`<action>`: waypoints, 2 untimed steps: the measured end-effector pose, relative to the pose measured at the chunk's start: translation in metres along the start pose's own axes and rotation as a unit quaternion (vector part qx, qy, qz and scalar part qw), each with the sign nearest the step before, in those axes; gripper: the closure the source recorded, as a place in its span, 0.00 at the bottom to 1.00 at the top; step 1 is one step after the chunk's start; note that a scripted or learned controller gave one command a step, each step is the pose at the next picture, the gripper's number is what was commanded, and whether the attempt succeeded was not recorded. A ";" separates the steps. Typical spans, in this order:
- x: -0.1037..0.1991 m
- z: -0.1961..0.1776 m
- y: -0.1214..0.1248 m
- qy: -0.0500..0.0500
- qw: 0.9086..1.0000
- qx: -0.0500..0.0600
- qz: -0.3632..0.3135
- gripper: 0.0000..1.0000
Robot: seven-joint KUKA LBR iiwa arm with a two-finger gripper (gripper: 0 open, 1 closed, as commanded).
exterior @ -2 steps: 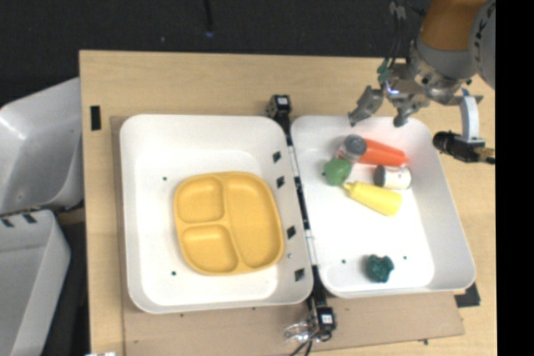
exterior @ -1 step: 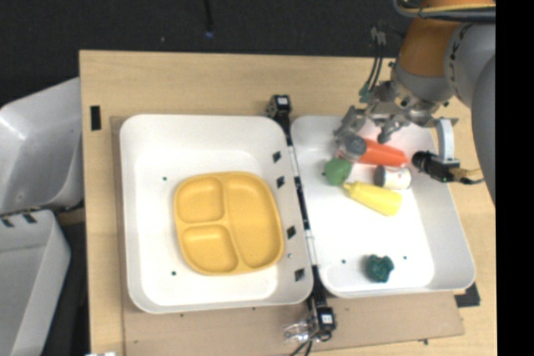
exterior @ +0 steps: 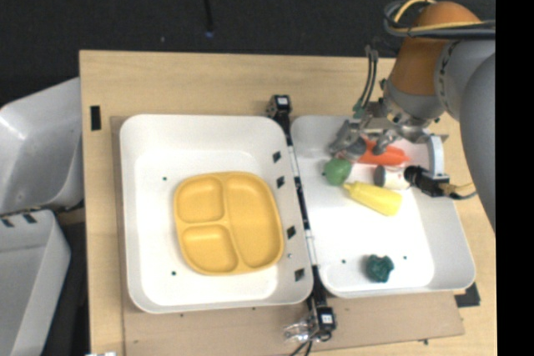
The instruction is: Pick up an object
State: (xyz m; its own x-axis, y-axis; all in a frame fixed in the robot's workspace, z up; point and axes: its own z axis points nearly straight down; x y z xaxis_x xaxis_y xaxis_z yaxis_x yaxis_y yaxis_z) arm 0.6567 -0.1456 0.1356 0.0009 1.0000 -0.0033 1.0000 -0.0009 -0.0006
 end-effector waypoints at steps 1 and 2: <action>-0.001 -0.014 0.001 0.000 1.000 -0.003 0.000 1.00; -0.003 -0.059 -0.001 0.001 1.000 -0.003 0.001 1.00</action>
State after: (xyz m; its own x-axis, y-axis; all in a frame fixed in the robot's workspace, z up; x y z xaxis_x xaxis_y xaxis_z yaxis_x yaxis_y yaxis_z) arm 0.6562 -0.1479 0.1945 0.0036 1.0000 -0.0009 1.0000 -0.0036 0.0057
